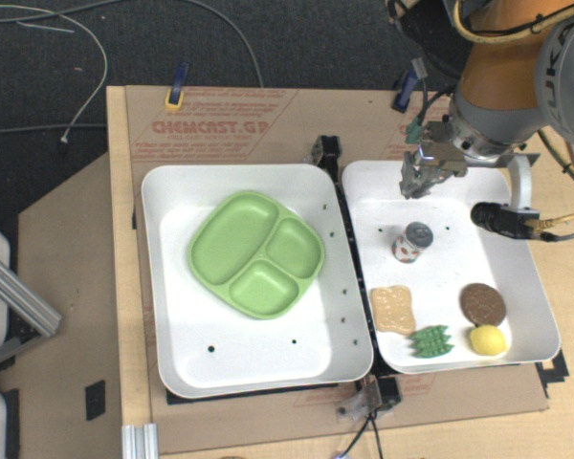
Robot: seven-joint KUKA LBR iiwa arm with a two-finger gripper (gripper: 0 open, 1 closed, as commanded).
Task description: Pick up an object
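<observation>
At the far left of the frame, a grey cable [48, 29] loops across the dark floor in the upper corner, and a metal rail [14, 290] slants in at the left edge. The bench [124, 256] is a sheet of brown cardboard printed with red lettering, with a blue clip [178, 82] at its upper edge.

The left bin [172, 352] sits in the middle-left of the frame. A green divided plate [256, 254] with three compartments lies in it, turned at an angle, roughly central in the bin.

The right bin [526, 285] touches the left one along a shared edge. A small can [412, 241] with a grey lid and a red and white label stands in the middle of the bin. Near the bin's lower edge lies a tan cracker-like square [393, 309], with a green leafy toy piece [430, 340] just beside it to the lower right. Further right, a round brown cookie [482, 304] rests just above a yellow lemon [488, 339], the two nearly touching.

The pincer [418, 185] hangs over the upper part of the right bin, above the can in the frame and apart from it. Whether its tips are apart or together cannot be told from this angle. Nothing shows between them. The grey arm with its orange band [512, 36] fills the upper right corner.
</observation>
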